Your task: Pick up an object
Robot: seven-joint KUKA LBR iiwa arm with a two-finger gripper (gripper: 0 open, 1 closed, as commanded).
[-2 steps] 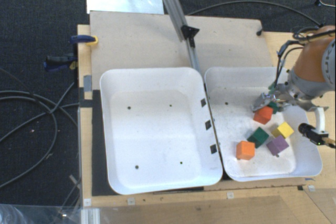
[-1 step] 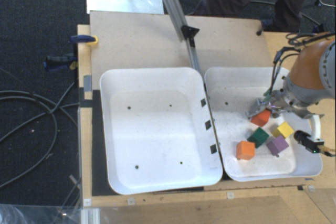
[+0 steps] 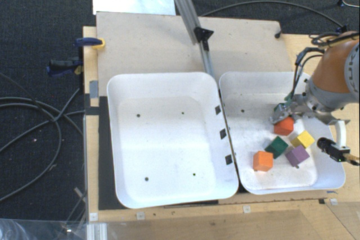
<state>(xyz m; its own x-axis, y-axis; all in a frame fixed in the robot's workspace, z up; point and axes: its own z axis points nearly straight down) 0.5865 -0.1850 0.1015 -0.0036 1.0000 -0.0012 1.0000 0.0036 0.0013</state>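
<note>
Several small blocks lie in the right bin (image 3: 247, 93), toward its right side: a red-orange block (image 3: 284, 127), a yellow block (image 3: 305, 139), a green block (image 3: 276, 146), a purple block (image 3: 297, 155) and an orange block (image 3: 262, 161). The arm comes in from the right, its orange band above the wrist. My gripper (image 3: 279, 113) is low in the right bin, right at the upper left edge of the red-orange block and partly covering it. I cannot make out whether anything sits in the gripper.
The left bin (image 3: 121, 121) stands beside the right one, with black clips along their shared wall. A slanted metal pole (image 3: 185, 3) crosses the board behind the bins. Clamps (image 3: 84, 42) and cables lie off to the left.
</note>
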